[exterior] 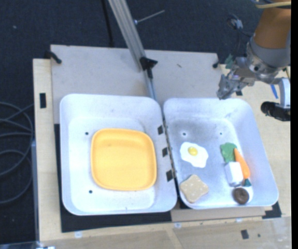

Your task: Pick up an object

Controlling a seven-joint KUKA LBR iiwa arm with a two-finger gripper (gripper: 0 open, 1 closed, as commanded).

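Observation:
The right bin holds a toy fried egg near its middle, a slice of toast at the front, a carrot with a green top on the right, a small white cylinder beside it, and a brown round piece at the front right. My gripper hangs above the back rim of the right bin, well behind all of these. Nothing shows between its fingertips.
The left bin carries a square yellow plate. A metal camera pole rises from the bench behind the bins. Cables lie on the dark floor at the left.

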